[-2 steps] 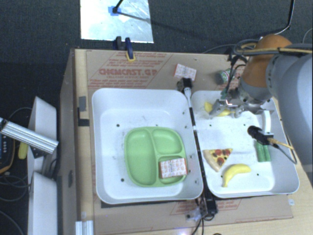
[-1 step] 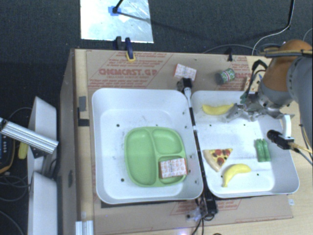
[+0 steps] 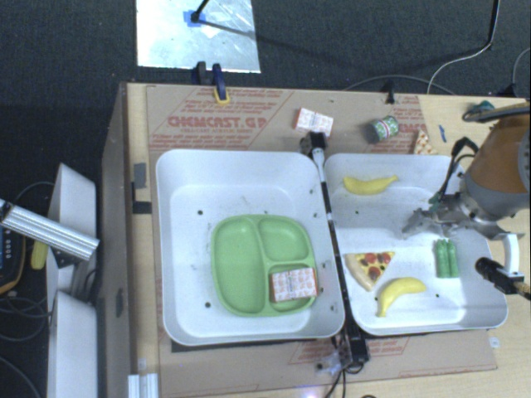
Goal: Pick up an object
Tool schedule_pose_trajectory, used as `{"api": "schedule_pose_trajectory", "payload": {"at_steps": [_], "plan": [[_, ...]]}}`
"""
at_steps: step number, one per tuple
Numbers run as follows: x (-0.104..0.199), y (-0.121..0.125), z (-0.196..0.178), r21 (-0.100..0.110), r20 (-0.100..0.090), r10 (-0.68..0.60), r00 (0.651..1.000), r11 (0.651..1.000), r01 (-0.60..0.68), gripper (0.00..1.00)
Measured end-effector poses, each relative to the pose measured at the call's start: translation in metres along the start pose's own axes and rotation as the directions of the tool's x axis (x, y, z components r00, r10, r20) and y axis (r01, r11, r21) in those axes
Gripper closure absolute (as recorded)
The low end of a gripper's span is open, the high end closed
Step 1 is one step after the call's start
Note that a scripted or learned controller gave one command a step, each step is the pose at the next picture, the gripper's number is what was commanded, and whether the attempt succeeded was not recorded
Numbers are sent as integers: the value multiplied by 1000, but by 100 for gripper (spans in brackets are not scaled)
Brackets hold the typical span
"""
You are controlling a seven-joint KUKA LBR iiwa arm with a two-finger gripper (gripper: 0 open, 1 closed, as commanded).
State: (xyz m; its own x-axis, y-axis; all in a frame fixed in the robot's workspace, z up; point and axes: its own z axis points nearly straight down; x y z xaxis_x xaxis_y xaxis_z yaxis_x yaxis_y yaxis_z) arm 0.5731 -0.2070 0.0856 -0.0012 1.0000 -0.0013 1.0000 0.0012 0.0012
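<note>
**A:** Where do you see the jaws (image 3: pixel 421 220) right now?

**B:** Look toward three o'clock. Your arm (image 3: pixel 498 172) comes in from the right and sits low over the right bin (image 3: pixel 415 317). The metal fingertips point toward nine o'clock, above the bin floor. You can't tell whether they're open or closed — they blur into a grey smear — and nothing is visibly held between them.

**A:** And the things you could pick?

**B:** Four lie in that bin. A banana (image 3: pixel 370 185) rests near the bin's twelve o'clock wall. A green object (image 3: pixel 447 259) lies just below the wrist, at about five o'clock from the fingertips. A pizza slice (image 3: pixel 369 266) sits left of centre, and a second banana (image 3: pixel 398 292) lies just beside it toward six o'clock.

**A:** What about your left bin (image 3: pixel 191 189)?

**B:** It carries a green divided plate (image 3: pixel 249 264), with a red-and-white packet (image 3: pixel 293 284) in the plate's lower right compartment. Up on the counter (image 3: pixel 249 118), past the bins at twelve o'clock, lie a similar packet (image 3: pixel 314 122) and a small can (image 3: pixel 383 128) — well apart from your arm.
</note>
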Motion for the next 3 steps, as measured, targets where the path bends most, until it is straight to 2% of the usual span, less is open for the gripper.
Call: {"api": "schedule_pose_trajectory", "payload": {"at_steps": [1, 2, 3], "plan": [[0, -34, -122, -4, 1, 0, 1000, 1000, 0, 0], [1, -38, -22, 1, -1, 1, 1000, 1000, -1, 0], [1, -53, -17, 1, -1, 1, 1000, 1000, -1, 0]]}}
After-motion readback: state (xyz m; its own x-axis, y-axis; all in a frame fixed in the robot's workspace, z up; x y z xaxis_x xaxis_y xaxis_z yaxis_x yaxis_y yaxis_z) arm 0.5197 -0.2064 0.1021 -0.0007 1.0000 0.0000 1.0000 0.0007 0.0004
